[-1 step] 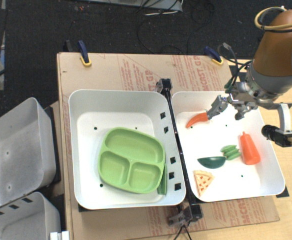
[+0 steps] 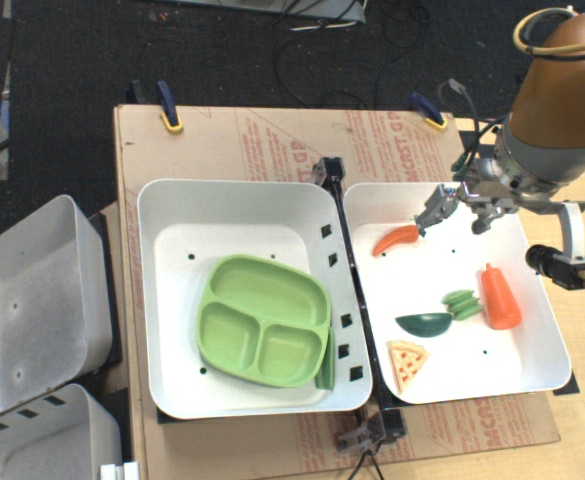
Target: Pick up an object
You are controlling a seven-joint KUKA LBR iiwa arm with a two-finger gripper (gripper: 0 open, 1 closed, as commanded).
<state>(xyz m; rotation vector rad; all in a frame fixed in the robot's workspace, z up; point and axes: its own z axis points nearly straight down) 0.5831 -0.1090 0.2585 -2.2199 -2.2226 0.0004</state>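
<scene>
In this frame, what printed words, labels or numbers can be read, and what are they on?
Red print along the cardboard sheet under the bins: repeated lettering, seen upside down and too blurred to read with confidence.
More red print on its front edge: also unreadable.
Green tray, white bins, toy food pieces: no text to be seen.

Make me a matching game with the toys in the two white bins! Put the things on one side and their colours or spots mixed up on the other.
Things:
1. divided plate
2. pizza slice
3. chili pepper
4. bottle

Places:
A. front of the right bin, nearest the camera
B. right bin, just under the gripper
C. alone in the left bin
D. right bin, standing out near its right wall, beside the green pieces

Pairs: 1-C, 2-A, 3-B, 4-D
</scene>
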